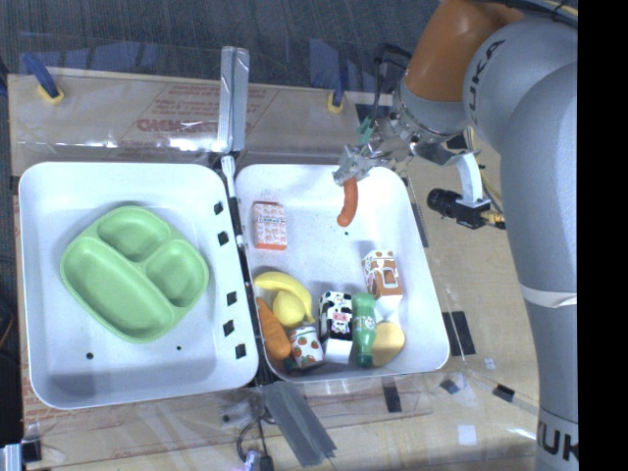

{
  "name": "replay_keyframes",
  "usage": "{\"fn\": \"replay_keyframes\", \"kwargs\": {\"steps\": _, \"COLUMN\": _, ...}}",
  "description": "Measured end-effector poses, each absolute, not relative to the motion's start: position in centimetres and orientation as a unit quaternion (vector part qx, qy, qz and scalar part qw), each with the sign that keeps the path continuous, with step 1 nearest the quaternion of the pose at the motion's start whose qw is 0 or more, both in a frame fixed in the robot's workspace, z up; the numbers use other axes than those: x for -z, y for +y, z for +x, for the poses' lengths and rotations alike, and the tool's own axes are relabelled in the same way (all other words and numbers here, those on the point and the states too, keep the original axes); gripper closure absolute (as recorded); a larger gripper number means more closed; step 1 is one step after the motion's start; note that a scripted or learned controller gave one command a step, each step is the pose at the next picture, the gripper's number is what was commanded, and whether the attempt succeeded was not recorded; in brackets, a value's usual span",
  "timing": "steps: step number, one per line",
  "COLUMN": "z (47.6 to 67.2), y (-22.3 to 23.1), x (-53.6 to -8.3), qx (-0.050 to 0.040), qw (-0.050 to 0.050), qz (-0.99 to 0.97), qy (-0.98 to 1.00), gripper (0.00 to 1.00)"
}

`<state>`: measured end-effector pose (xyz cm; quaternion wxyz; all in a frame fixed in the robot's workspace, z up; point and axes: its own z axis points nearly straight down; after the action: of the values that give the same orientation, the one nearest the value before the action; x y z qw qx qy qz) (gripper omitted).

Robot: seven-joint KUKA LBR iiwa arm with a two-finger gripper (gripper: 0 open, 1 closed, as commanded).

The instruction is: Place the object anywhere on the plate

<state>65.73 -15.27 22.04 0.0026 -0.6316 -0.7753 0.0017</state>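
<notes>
Toys crowd the right bin's [417, 263] near edge: banana [280, 292], carrot [274, 329], green bottle [363, 330]. In the left bin, the green plate [132, 271] waits with open compartments. Toward the right bin's far edge, the hand [353, 165] grasps the sausage [346, 203], dangling lifted for carrying across.

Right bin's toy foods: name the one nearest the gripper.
The orange-red sausage, hanging upright just below the gripper, apart from the pile along the bin's lower edge.

Even overhead light, soft shadows, slightly grainy (mild glare on bins [59, 381]).
</notes>
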Motion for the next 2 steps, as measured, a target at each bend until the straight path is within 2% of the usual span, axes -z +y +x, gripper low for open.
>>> {"fn": "replay_keyframes", "kwargs": {"steps": 1, "z": 58.7, "y": -11.0, "x": -16.3, "qx": -0.0021, "qw": 0.004, "qz": -0.566, "qy": -0.824, "gripper": 1.00}}
{"fn": "replay_keyframes", "kwargs": {"steps": 2, "z": 58.2, "y": 1.3, "x": -18.9, "qx": -0.0018, "qw": 0.002, "qz": -0.503, "qy": -0.864, "gripper": 1.00}}
